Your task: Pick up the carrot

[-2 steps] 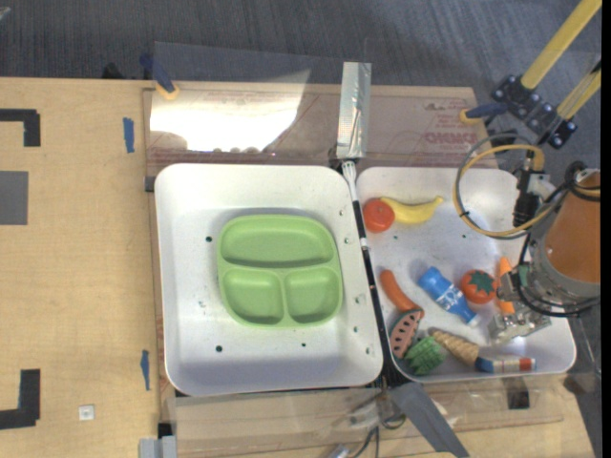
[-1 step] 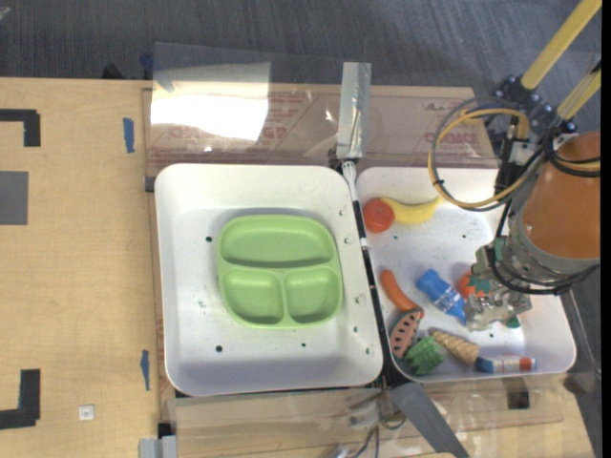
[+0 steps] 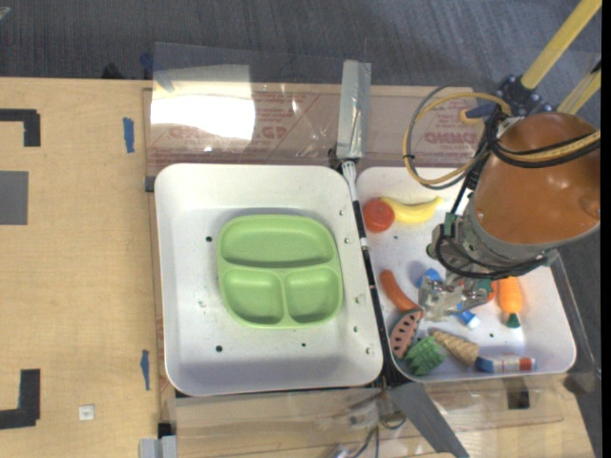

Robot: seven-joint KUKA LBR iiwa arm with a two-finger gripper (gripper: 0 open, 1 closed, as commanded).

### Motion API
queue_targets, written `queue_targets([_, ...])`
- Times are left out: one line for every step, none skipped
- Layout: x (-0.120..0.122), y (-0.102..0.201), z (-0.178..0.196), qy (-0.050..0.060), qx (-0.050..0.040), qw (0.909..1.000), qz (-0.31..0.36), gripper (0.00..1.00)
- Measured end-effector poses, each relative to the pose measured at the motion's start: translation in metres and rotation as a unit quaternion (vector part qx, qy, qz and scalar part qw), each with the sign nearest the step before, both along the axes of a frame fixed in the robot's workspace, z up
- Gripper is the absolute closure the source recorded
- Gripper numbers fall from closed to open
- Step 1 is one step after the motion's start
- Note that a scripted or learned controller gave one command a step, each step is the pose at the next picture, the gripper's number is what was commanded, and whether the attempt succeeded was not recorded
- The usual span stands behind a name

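The carrot (image 3: 511, 297), orange with a small green tip, lies in the right bin (image 3: 558, 351) near its right wall. My gripper (image 3: 445, 297) hangs low over the middle of that bin, left of the carrot and apart from it. The arm's orange band and grey wrist cover the bin's upper right part. Nothing shows held in the gripper.
Around the gripper lie a red sausage-like piece (image 3: 398, 289), a watermelon slice (image 3: 405, 330), a green toy (image 3: 425, 354), a cone (image 3: 456, 344), a marker (image 3: 503, 363), a banana (image 3: 415, 211) and a red ball (image 3: 379, 216). The left bin (image 3: 181, 256) holds a green divided plate (image 3: 280, 270).
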State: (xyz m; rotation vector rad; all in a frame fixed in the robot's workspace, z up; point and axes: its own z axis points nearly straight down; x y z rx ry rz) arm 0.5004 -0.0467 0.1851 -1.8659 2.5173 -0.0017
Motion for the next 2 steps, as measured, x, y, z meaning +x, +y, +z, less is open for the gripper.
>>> queue_targets([-0.01, -0.067, 0.084, -0.002, -0.0033, 0.9978, 0.066, 1.0])
queue_targets([0.034, -0.111, 0.262, -0.003, -0.0036, 0.9972, 0.075, 1.0])
